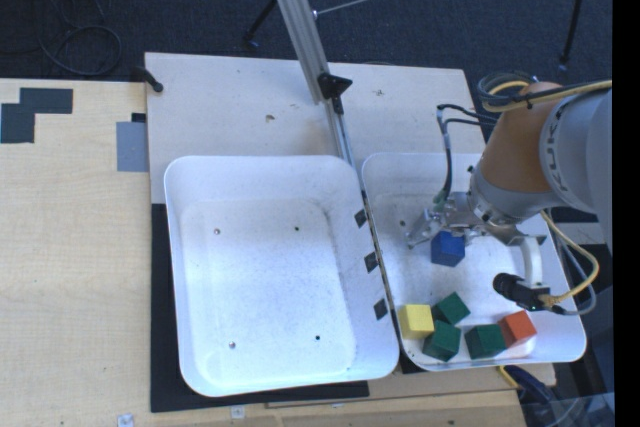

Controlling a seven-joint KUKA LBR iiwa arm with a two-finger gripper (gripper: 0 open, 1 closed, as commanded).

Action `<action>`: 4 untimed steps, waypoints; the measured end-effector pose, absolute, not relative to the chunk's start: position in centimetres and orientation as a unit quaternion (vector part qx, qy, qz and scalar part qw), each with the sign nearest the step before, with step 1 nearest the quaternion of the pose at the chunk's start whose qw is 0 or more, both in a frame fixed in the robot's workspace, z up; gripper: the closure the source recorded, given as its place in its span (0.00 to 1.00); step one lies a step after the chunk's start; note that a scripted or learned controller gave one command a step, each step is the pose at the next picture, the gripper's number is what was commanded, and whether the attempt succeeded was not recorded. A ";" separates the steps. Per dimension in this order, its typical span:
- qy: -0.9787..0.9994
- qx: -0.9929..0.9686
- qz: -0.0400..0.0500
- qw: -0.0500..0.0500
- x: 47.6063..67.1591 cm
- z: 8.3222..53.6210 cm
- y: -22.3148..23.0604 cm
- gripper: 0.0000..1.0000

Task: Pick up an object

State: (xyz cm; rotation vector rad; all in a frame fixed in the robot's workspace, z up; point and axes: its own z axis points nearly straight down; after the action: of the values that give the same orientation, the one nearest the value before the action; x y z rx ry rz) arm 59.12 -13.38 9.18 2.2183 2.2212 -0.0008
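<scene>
The left bin [262, 275] lies well to the gripper's left. In the right bin [400, 177], the gripper [447, 233] sits directly above a blue cube [448, 249], a small solid-coloured block with one corner turned toward the camera; whether it is gripped cannot be told. Below the gripper cluster a yellow cube [417, 319], three green blocks [451, 308] and an orange block [518, 326].

Arm [560, 150] is cut off at the frame's right; right bin's [395, 180] far-right wall is hidden beneath it.
</scene>
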 end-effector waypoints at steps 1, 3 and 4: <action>0.707 0.708 0.001 0.003 58.8 25.6 -17.5 0.00; 0.706 0.708 0.000 0.000 61.5 8.9 -16.1 0.00; 0.706 0.708 0.000 0.000 57.3 9.2 -13.2 0.00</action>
State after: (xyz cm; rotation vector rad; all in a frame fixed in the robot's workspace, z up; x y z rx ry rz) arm 57.31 -13.17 9.20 2.2253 2.2175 0.0003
